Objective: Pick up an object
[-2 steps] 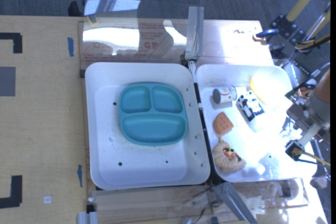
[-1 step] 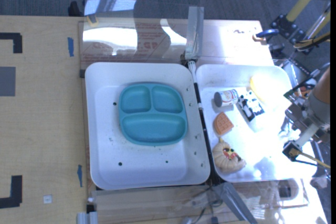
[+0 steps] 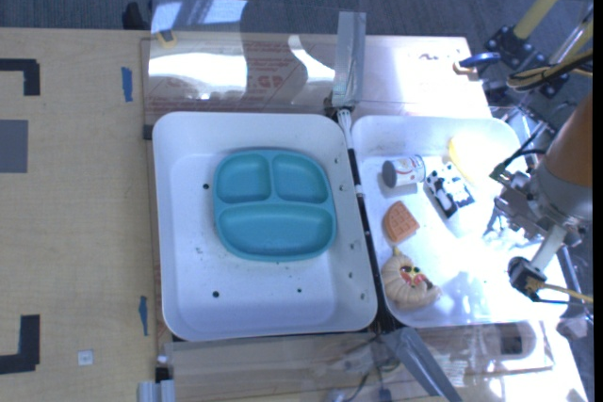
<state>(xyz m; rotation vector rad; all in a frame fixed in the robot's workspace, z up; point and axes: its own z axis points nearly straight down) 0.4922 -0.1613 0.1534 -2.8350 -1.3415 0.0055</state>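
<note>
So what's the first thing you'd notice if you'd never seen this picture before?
Probably the big blue divided plate, lying alone in the middle of the left bin. After that, the little pile of toys in the right bin: a small can, a waffle-looking piece and a round decorated pastry near the front. The robot arm leans in from the right edge.

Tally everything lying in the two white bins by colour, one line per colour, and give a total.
Teal: 1, the divided plate in the left bin
Yellow: 1, an overexposed object
White and red: 1, the small can
Black and white: 1, the small item
Orange: 1, the waffle piece
Tan: 1, the pastry toy
Total: 6
</note>
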